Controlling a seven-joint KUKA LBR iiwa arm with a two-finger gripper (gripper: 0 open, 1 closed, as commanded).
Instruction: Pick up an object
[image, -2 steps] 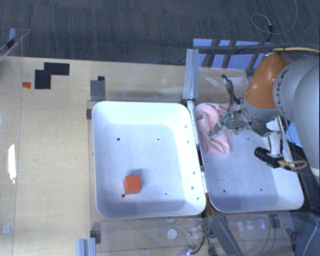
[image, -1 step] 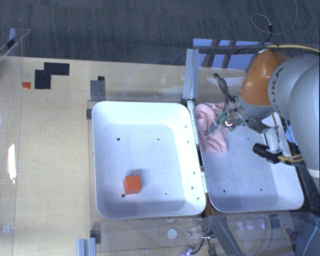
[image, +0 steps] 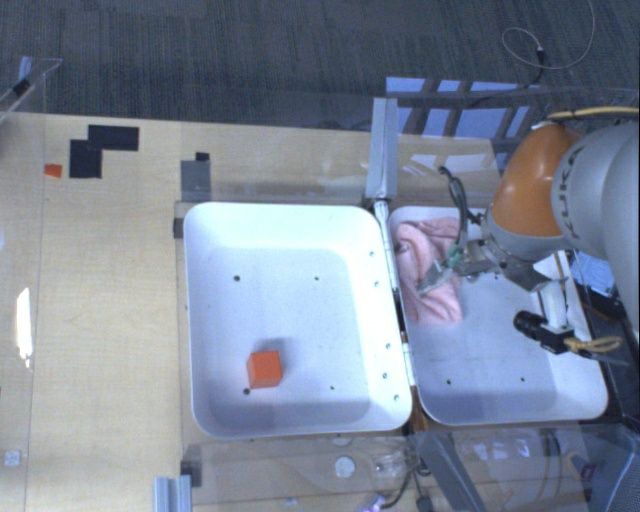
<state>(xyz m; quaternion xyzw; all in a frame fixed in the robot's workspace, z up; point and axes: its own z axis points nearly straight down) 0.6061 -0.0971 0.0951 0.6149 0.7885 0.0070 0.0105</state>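
- A pink cloth (image: 428, 270) lies crumpled in the right bin (image: 520, 395), bunched against that bin's left wall in its far left corner, its folds running from the far rim down toward the middle of the left side.
- The gripper (image: 447, 268) is down on the cloth's right part, its tip overlapping the pink folds; the cloth spreads to the left of and below the tip.
- Whether the gripper is apart, together or clamped on the cloth cannot be told from this view, as its tip is small and blends with the fabric; so a hold on the cloth cannot be confirmed.
- The arm (image: 590, 195) reaches in from the right, over the right bin's far right part, with the orange band (image: 530, 185) a rounded bulge just right of the gripper and the grey body beyond it.
- A black cable (image: 458, 205) loops from the wrist above the cloth, and a black fitting (image: 540, 330) hangs beneath the arm over the bin's right side.
- An orange cube (image: 265, 369) rests on the floor of the left bin (image: 300, 240), in its near left part, well apart from the gripper and the cloth.
- The two white bins sit side by side, their adjoining walls touching, on a light wooden bench (image: 100, 330).
- Black patches (image: 100, 148) and a small orange mark (image: 52, 171) sit on the bench's far left corner.
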